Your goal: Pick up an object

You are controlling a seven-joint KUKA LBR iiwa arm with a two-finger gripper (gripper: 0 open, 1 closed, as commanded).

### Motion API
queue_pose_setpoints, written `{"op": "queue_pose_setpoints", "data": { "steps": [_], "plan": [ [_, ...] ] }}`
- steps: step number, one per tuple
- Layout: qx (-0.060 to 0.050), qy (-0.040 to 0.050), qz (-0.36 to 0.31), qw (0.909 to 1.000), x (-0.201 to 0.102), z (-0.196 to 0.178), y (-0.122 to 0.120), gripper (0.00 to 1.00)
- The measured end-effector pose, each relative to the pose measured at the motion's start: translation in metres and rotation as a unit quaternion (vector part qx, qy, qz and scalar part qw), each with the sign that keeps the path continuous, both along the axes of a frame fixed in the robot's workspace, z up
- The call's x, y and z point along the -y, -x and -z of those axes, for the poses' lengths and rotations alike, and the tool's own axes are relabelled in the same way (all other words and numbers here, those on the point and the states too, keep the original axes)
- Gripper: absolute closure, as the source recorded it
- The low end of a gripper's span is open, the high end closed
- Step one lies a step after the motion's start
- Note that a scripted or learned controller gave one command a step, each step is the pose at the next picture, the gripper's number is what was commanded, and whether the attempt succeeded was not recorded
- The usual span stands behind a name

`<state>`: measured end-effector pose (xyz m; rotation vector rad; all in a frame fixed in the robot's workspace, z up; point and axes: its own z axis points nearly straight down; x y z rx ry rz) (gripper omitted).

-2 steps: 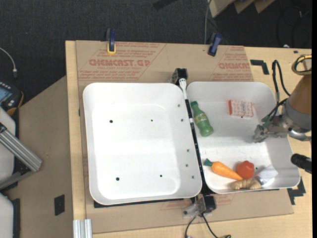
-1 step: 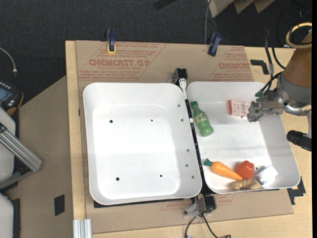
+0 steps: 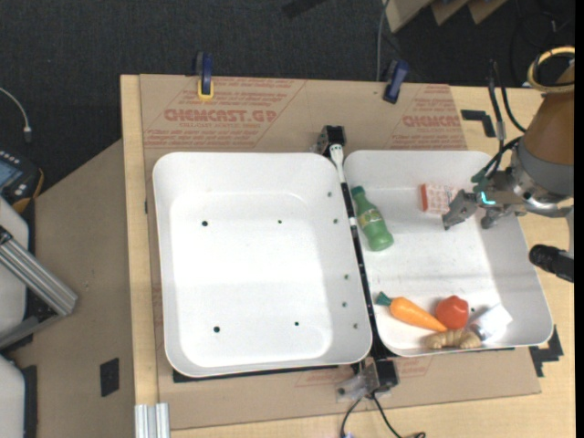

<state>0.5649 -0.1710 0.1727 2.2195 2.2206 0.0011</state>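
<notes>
Red-and-white packet (image 3: 436, 197), print unreadable, lies just beside the pincer (image 3: 472, 210), seemingly spread and empty.

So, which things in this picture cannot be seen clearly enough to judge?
- Gripper, camera view: too small and dark to tell finger state.
- Small packet: print too small to read.
- Pale item beside the tomato: blends with the white right bin.
- Arm: cut by the right edge.

The bench (image 3: 274, 108) is a tan board printed with red lettering, held at its far edge by two blue clamps (image 3: 204, 73). Two shallow white bins sit on it side by side, touching: the left bin (image 3: 164, 245) and the right bin (image 3: 534, 290), with small black fittings (image 3: 331, 140) at the seam's ends.
</notes>
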Motion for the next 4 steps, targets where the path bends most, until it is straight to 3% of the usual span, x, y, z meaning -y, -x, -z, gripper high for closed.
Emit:
{"op": "queue_pose_setpoints", "data": {
  "steps": [1,2,3,4],
  "plan": [
    [-0.005,-0.0013,0.003,1.0000,0.054,0.064,0.039,0.00],
    [0.000,0.0005,0.001,1.0000,0.051,0.050,0.035,1.00],
    [0.002,-0.0014,-0.005,1.0000,-0.029,0.039,-0.018,1.00],
    [0.004,-0.0011,-0.005,1.0000,-0.106,-0.016,-0.058,1.00]
  ]
}}
